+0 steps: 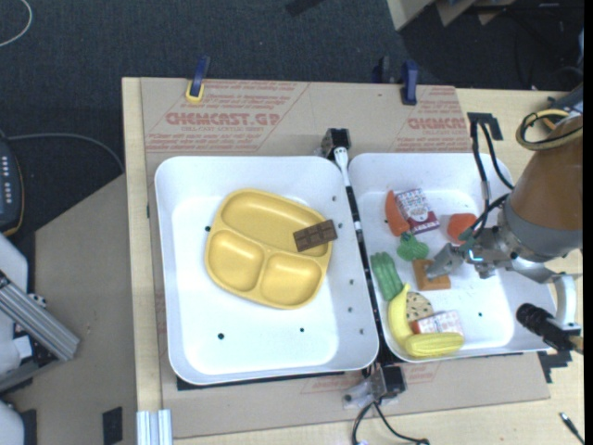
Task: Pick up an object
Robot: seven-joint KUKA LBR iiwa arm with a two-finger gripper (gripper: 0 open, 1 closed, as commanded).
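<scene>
Dark grey carpet surrounds a pale wooden bench [278,109], seen from above at a slant; printed red lettering is visible on the board near its far edge, where a yellow clamp [195,85] and a blue clamp [409,82] are fixed. Two shallow white bins are set side by side on the bench, touching along their inner edges.

At the left, the left bin [185,323] is occupied by a yellow divided plate [264,248] with three compartments, tilted relative to the bin's sides; a small brown chocolate bar [314,236] is laid across the plate's right rim.

Further right, the right bin [371,179] is filled with toy food; a green pickle-like piece [384,273] is seen close to the bin's left wall; a banana [400,321] is curved along the near-left corner, with a yellow corn-like piece [431,345] just beside it and a small red-and-white packet [437,323] resting against them; a red-and-white box [413,209] lies toward the far side, with a small green leafy piece [412,247] below it; an orange-brown block [432,276] is placed near the middle; a red-orange piece [461,223] lies beyond it.

At the far right, the grey arm [556,202] is reached in over the right bin; the gripper [457,255] is lowered just beside the orange-brown block, touching or nearly touching it; whether the pincer is spread or pressed together cannot be told, and nothing is clearly seen pinched.
</scene>
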